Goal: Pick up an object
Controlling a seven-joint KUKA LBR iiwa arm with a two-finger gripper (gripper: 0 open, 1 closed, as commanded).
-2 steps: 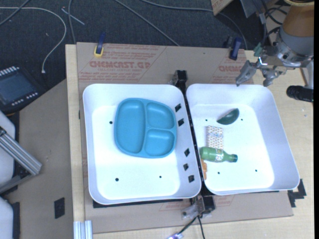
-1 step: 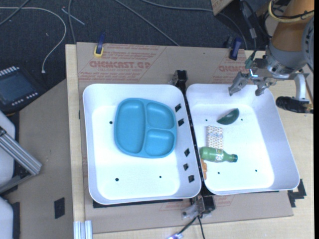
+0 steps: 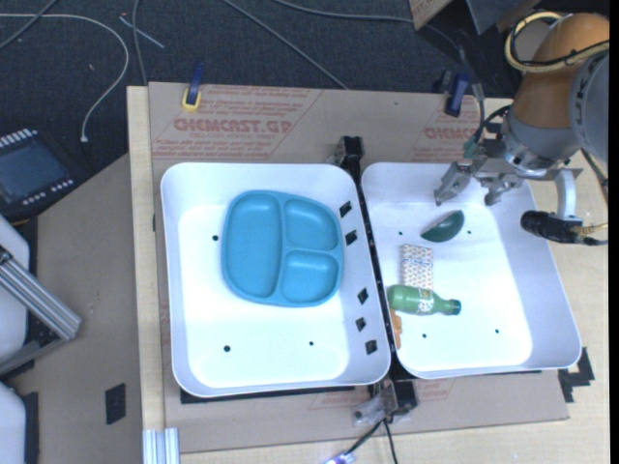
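Teal object (image 3: 444,227), dark green and roughly leaf-shaped, was seen lying flat in the right bin (image 3: 542,298) toward its 12 o'clock end, judged the likeliest pick target. Gripper (image 3: 473,188) was hung just beyond it at roughly 1 o'clock, fingers spread apart with nothing between them, apparently above the bin floor rather than on it. At 6 o'clock from the teal object a patterned packet (image 3: 417,263) was laid flat, and past that a green bottle (image 3: 423,303) on its side, cap toward 3 o'clock. A blue divided plate (image 3: 282,247) was sat in the left bin (image 3: 193,259), well apart from the arm. For a clean grasp, the fingers would best be centred over the teal object's narrow width before descent, with its long axis crossed, not followed. Risk was judged to be the low profile: fingertips could be closed over the top and the thing skidded toward the packet.
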